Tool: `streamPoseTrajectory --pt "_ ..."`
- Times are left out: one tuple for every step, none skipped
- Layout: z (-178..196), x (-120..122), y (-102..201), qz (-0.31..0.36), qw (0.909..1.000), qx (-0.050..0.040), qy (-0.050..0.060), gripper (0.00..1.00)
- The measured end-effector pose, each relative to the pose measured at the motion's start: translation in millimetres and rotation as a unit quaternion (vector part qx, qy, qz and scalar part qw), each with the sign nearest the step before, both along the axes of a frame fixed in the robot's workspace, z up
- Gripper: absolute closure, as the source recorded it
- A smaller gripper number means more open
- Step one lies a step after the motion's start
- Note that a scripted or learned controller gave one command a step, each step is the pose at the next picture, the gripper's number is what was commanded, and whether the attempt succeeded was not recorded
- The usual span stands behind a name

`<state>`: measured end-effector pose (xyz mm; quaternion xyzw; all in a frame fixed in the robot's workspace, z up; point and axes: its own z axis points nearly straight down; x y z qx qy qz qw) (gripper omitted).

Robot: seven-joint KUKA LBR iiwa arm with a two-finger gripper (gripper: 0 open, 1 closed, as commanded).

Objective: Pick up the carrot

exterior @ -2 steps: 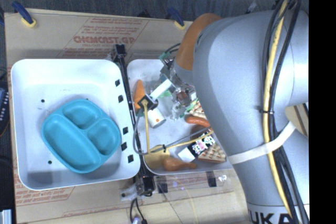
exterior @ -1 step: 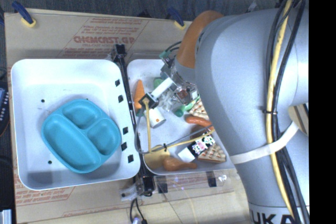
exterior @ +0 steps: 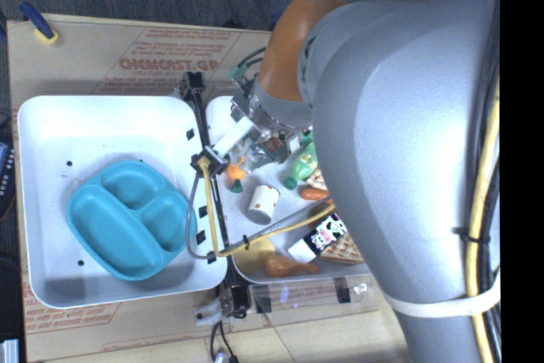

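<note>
Orange carrot (exterior: 235, 175) beside bin divider (exterior: 206, 183); gripper (exterior: 262, 140) grip state unclear.

arm (exterior: 408, 123): broad smooth grey casing, rounded, matte | orange band (exterior: 293, 42): glossy, domed, just above the wrist | wrist head (exterior: 268, 119): silver-metal block with dark fittings, below the orange band | cable (exterior: 480, 183): pale yellow, running along the grey casing's far side, looping across its lower end

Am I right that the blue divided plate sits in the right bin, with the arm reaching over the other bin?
Not quite: the camera view shows the blue divided plate in the left bin. The arm reaches over the other, right bin.
</note>
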<state>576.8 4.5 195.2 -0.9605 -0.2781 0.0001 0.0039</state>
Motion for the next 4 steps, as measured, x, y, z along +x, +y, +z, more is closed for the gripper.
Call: streamPoseTrajectory --pt "-5 -67 -30 0.071 0.9974 -0.0018 0.004 1.00" --pt "107 -100 14 0.026 0.9997 -0.0019 0.001 1.00" --pt "73 -101 -19 -0.054 0.9985 -0.0031 0.005 1.00" --pt "141 -100 27 -0.026 0.9997 -0.0026 0.002 1.00"
